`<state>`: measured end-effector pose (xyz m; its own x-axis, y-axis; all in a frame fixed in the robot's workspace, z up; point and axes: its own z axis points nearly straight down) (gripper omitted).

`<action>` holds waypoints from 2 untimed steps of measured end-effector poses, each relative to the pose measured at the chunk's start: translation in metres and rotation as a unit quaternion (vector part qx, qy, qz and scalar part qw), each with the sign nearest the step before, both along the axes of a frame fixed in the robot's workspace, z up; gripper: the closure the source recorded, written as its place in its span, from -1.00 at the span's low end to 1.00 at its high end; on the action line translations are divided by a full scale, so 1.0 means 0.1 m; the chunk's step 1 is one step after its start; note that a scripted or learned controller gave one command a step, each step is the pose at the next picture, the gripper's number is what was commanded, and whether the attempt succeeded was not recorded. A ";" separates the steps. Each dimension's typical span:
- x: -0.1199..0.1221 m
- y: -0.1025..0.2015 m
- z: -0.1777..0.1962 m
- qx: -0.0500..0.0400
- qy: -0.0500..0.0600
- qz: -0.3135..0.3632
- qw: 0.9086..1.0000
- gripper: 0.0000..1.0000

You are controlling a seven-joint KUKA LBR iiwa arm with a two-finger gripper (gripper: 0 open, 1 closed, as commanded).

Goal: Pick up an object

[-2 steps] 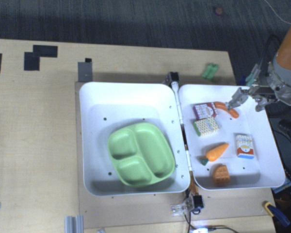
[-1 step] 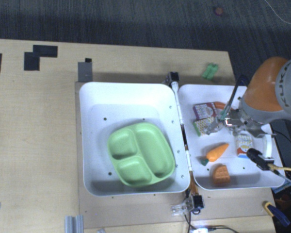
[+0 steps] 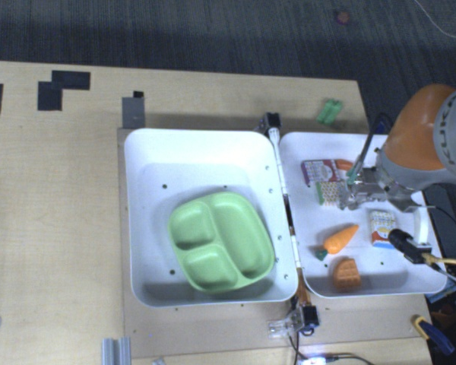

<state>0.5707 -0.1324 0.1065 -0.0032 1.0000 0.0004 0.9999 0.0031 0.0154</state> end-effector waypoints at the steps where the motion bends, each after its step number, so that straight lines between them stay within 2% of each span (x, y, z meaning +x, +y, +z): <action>1: 0.69 -0.74 -0.21 -0.001 0.005 0.000 1.000 1.00; 2: 0.70 -0.72 -0.21 0.001 0.006 0.001 1.000 -1.00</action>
